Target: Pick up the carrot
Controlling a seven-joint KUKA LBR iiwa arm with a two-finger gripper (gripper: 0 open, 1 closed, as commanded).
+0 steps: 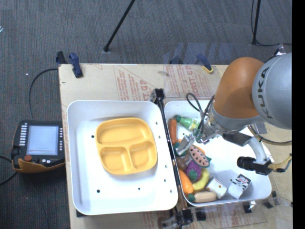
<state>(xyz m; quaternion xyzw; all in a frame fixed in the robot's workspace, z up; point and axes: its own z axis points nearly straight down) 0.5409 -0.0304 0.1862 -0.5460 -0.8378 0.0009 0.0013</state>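
An orange carrot [172,128] with a green top lies along the left wall of the right bin [259,173], near its far end. A second orange carrot-like piece [186,181] lies by the same wall toward the front. My gripper [188,142] hangs low over the bin's left half, just right of the first carrot and right above the watermelon slice [199,155]. No object is visible in it. The arm's orange band and grey wrist hide the bin's far right part.
Beside the gripper lie a green bottle-like toy [189,123], purple grapes [193,168], a yellow banana [203,180], a tan roll [205,196] and two small white boxes [238,185]. The left bin [81,175] holds a yellow divided plate [127,144]. A pendant [40,143] lies left of the bench.
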